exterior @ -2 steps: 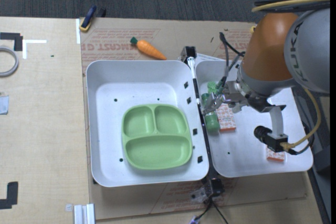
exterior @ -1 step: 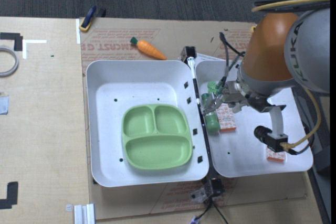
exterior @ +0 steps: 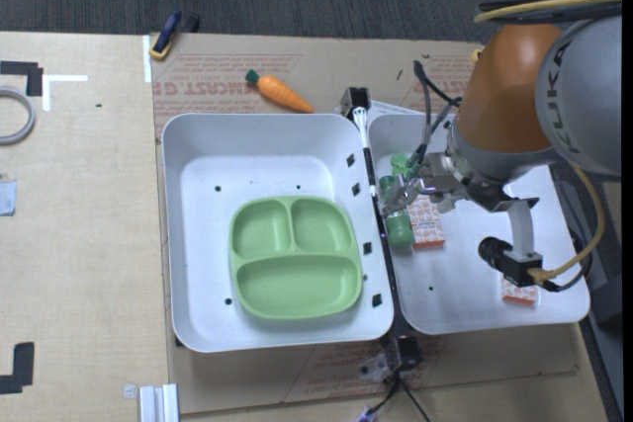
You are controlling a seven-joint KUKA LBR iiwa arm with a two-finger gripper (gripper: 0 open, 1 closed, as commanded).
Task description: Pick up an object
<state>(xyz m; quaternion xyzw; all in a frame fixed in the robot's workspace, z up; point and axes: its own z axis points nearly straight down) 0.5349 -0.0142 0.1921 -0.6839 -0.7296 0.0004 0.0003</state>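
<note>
Looking down at a slant: a bench with two shallow white bins side by side, and a robot arm reaching in from the right of the frame.
Arm: the grey arm (exterior: 584, 74) with its orange band fills the upper right and hangs over the right bin.
Left bin: the left bin (exterior: 188, 242) sits at the centre of the frame and bears a pale green divided plate (exterior: 295, 257) with three compartments.
Right bin: the right bin (exterior: 465, 306) lies under the arm; its lower floor is bare white.
Gripper: the gripper (exterior: 407, 191) is low at the left edge of the right bin, beside the wall between the bins. Whether it is spread or closed cannot be told from this angle, and nothing can be seen held.
Green object: a small green object (exterior: 399, 230) lies just below the gripper in the frame, very near it; contact is unclear. It looks rounded, light and rigid, possibly smooth enough to slip, so a hold across its middle seems best.
Printed packet: a small red and white packet (exterior: 427, 224) lies just right of the green object. It looks flat and light, hard to pinch except by its edges.
Second packet: a similar packet (exterior: 519, 293) lies at the lower right of the bin.
Carrot: a toy carrot (exterior: 281, 91) lies on the bench above the left bin.
</note>
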